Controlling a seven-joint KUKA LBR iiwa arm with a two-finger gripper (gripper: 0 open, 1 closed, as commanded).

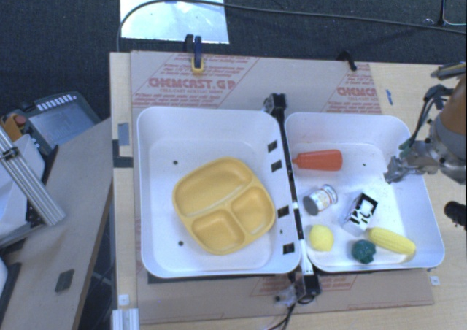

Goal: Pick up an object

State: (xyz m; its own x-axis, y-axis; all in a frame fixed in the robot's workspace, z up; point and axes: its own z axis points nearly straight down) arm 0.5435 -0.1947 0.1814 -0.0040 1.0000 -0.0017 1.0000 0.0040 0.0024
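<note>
- The right bin [394, 125] carries the loose things that could be picked: an orange carrot [318, 160] lying crosswise near its left wall, a small silver can [319, 199] on its side below that, and a black-and-white box [360, 212] just right of the can.
- Along the bin's near edge lie a yellow lemon [321, 238], a dark green lump [363, 250] and a yellow corn cob [391, 242], the cob tilted and close beside the green lump.
- The tool [398, 169] sits at the right bin's right wall, well apart from the carrot and above the box and cob; nothing shows between its fingers, and I cannot tell whether they are spread or pressed together.
- The grey arm [449, 128] comes in from the right edge.
- The left bin [211, 120] holds a yellow divided plate [222, 204] with three compartments, turned at a slant.
- Both bins rest on a cardboard sheet [241, 80] printed in red letters, laid on the desk [120, 102].
</note>
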